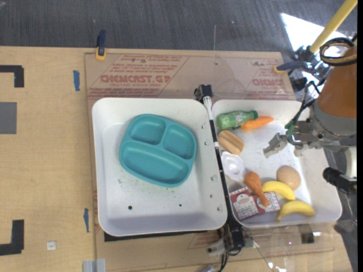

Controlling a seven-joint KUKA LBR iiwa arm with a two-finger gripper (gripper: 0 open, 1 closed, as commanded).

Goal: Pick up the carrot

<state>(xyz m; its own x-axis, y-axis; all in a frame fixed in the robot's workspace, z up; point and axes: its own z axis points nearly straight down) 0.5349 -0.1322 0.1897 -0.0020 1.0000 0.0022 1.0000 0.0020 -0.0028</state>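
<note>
The carrot [257,123] lies at the top of the right bin [332,211], beside a green bottle [236,119]. The gripper [276,144] hovers right of centre in that bin, below the carrot, fingers spread, pinching nothing.

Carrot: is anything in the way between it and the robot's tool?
Nothing visible is. The carrot lies at the right bin's far end, beside a green bottle. The tool hangs just right of it and nearer, with bare bin floor between them.
</note>
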